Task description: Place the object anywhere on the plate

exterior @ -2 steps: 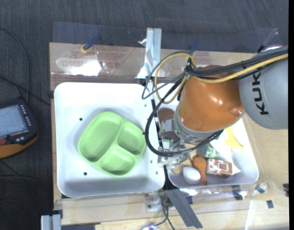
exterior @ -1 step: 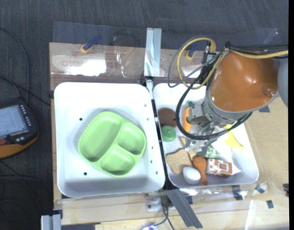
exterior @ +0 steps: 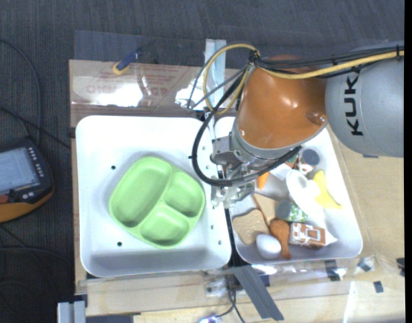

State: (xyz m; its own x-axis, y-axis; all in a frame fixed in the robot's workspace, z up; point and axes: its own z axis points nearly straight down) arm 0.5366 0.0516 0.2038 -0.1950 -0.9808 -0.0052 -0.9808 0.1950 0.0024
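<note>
In the left bin (exterior: 91, 200), left-centre of frame, green divided plate (exterior: 158, 200) sits with nothing on it. Arm (exterior: 283, 110) hangs over the seam between the bins, jaws hidden under the wrist, can't tell their state. Right bin (exterior: 347, 237) holds the objects: egg (exterior: 269, 245), bread slice (exterior: 248, 223), banana (exterior: 324, 188), small carton (exterior: 307, 235), all near lower right

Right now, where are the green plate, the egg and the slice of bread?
green plate (exterior: 158, 200), camera view, ridge between its compartments.
egg (exterior: 268, 245), camera view, middle of its white shell.
slice of bread (exterior: 245, 224), camera view, its pale crumb.
</note>
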